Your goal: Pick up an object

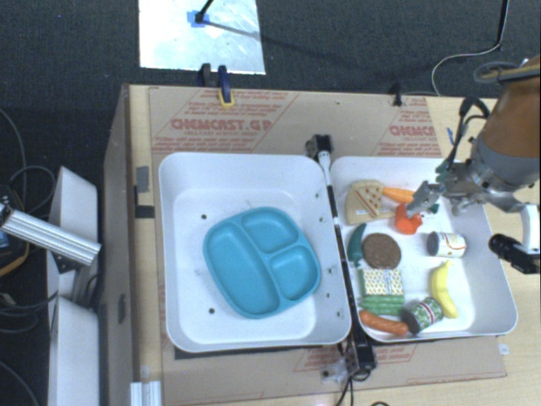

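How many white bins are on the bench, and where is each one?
2. The left bin holds a blue divided plate. The right bin holds toy food, and the gripper is over it. None seems hidden.

A single fixed camera looks down from above the bench at a slant, set far enough back to take in both white bins: the left bin mid-frame, the right bin toward the right edge (the dark floor fills the top and left margins).
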Action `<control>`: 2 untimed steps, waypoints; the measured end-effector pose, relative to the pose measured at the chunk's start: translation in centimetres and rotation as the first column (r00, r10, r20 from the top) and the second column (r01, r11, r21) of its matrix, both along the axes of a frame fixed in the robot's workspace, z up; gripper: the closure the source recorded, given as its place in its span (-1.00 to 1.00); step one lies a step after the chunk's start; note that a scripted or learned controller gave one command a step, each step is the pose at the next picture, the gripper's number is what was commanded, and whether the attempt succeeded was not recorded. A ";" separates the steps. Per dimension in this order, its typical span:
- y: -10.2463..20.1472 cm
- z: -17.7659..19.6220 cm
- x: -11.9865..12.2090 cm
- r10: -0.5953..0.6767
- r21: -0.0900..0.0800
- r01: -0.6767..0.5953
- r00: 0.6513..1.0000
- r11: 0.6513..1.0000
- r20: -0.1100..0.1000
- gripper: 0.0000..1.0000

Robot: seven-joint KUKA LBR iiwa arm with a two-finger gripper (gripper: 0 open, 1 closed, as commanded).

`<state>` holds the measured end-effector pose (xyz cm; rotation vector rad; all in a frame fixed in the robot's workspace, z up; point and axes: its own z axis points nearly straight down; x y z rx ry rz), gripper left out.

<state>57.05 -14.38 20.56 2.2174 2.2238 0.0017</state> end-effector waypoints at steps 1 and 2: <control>-1.2 -10.0 4.7 0.002 0.000 -0.002 1.000 1.000 -0.002 -1.00; 1.0 -12.1 1.9 -0.001 0.000 0.001 1.000 1.000 -0.001 -1.00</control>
